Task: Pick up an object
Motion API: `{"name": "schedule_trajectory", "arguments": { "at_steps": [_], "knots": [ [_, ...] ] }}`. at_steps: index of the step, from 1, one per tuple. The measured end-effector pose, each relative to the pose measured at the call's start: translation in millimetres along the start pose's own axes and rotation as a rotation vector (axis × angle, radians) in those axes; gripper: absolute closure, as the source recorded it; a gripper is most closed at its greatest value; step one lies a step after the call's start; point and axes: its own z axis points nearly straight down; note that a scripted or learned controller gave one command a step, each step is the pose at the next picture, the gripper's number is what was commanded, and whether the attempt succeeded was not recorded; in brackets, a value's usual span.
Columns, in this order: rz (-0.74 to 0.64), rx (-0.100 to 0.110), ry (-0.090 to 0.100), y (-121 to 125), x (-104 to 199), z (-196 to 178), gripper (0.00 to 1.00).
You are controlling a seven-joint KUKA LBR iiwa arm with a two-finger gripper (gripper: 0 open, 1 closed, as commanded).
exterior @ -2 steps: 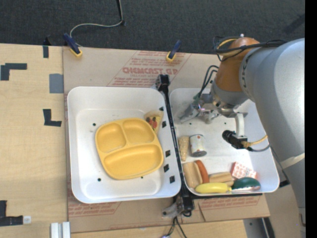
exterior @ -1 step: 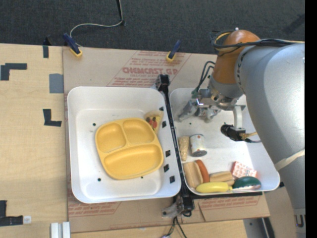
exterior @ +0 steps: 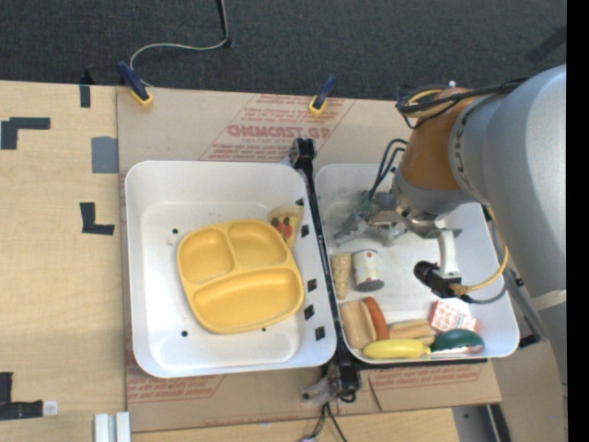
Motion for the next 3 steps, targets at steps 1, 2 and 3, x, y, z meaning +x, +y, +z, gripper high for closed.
{"name": "schedule_trajectory", "arguments": {
  "at_steps": [1, 2, 3],
  "knots": [
    [0.0, -0.002, -0.001, 0.5, -0.5, -9.7, 1.0],
    [0.0, -0.002, -0.001, 0.4, -0.5, -9.6, 0.0],
    [-0.001, 0.005, 0.002, 37.4, -4.2, 0.8, 0.0]
  ]
}}
